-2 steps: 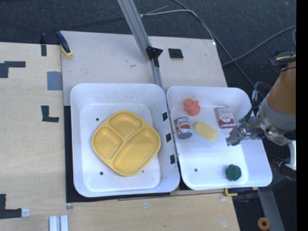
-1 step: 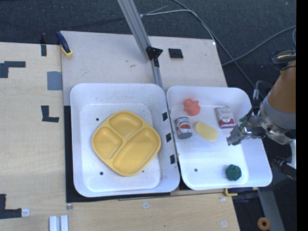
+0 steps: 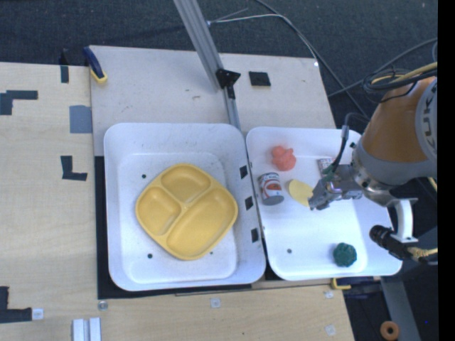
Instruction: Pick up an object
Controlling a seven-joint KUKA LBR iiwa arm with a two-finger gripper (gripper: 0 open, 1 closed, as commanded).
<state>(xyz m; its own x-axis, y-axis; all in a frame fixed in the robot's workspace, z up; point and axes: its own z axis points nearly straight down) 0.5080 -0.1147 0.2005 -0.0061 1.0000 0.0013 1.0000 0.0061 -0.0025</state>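
The right bin (image 3: 313, 251) holds a red lumpy object (image 3: 283, 158), a small can with a red label (image 3: 270, 188), a pale yellow object (image 3: 299, 190) and a dark green round object (image 3: 345, 254). My gripper (image 3: 317, 201) hangs low over the middle of this bin, its tip just right of the yellow object and close to touching it. The can stands left of the yellow object. Nothing shows between the fingers from this angle.
The left bin (image 3: 121, 261) carries a yellow divided plate (image 3: 186, 209). A metal pole (image 3: 202, 34) rises from the bench behind the bins. Cables lie at the back right. The arm's grey and orange body (image 3: 402, 141) covers the right bin's right side.
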